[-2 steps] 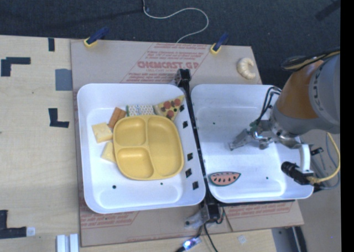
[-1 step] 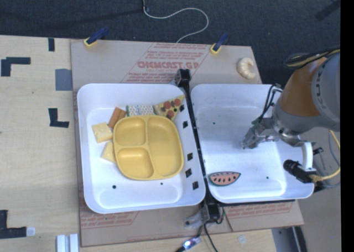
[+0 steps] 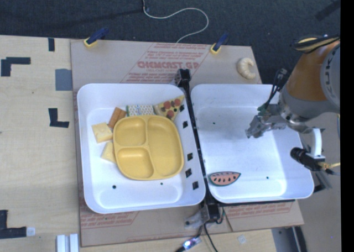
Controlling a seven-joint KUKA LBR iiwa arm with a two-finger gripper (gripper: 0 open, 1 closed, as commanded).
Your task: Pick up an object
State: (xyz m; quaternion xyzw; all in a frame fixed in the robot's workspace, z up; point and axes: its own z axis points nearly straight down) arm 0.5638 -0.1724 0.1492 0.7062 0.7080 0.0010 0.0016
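Observation:
A watermelon-slice toy point(image 3: 223, 178) lies flat near the front edge of the right bin point(image 3: 243, 140). My gripper point(image 3: 256, 128) hangs over the right half of that bin, well behind and to the right of the slice. In the left bin point(image 3: 91, 151) a yellow divided plate point(image 3: 148, 146) rests on other items. A pizza slice point(image 3: 170, 107), a brown cracker point(image 3: 116, 116) and pale yellow squares point(image 3: 102, 132) poke out around it.
A black divider point(image 3: 191, 135) runs between the bins. A beige ring-shaped object point(image 3: 246, 67) lies on the cardboard behind the right bin. Blue-yellow clamps point(image 3: 95, 36) hold the cardboard's back edge, and a white cable point(image 3: 177, 16) loops behind.

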